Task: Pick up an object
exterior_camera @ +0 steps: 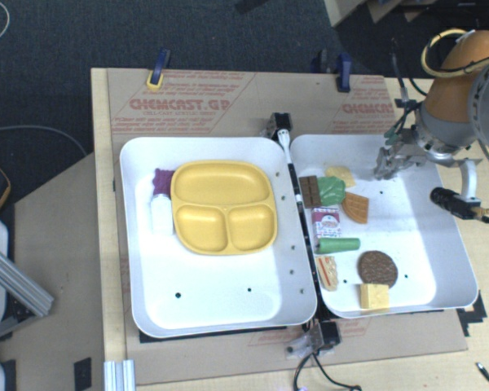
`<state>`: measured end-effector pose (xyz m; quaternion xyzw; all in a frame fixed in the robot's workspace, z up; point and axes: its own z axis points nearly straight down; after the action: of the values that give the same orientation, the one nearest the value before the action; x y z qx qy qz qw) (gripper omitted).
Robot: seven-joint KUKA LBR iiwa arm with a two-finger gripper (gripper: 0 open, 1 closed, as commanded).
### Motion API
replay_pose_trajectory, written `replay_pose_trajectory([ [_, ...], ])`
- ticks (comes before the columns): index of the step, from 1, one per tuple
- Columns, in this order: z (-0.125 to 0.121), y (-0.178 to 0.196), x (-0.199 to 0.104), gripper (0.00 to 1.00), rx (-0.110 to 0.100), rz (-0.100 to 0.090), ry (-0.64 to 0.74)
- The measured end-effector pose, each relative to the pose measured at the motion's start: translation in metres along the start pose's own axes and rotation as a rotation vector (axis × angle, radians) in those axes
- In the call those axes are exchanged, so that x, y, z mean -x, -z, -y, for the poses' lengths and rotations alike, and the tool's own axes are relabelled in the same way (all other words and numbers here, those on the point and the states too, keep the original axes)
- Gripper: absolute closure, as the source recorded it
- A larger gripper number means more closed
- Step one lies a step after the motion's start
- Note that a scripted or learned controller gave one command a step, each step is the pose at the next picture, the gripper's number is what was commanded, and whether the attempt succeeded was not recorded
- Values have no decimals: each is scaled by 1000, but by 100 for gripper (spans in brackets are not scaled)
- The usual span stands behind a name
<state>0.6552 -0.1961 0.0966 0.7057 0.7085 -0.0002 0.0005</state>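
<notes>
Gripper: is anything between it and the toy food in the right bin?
Nothing visible. The gripper hangs over bare floor of the right bin; the nearest piece, the yellow chip, lies just to its left.

Divided tray [224, 204] in left bin [138, 243], food items [334, 230] in right bin [432, 259]

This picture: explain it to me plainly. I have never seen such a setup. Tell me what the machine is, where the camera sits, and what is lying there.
One camera looks down at a slant on a bench with two shallow white bins. The left bin holds a yellow divided tray. The right bin holds small toy foods, among them a green piece, a brown round patty and a yellow block. The grey and orange machine at the right is a robot arm; its gripper hangs over the right bin's upper part. Nothing shows between its fingers, so it holds nothing visible.
</notes>
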Motion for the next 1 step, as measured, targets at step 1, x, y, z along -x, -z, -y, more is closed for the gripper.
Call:
replay_pose_trajectory([
  [1,2,44,0,100,6,2,-4],
])
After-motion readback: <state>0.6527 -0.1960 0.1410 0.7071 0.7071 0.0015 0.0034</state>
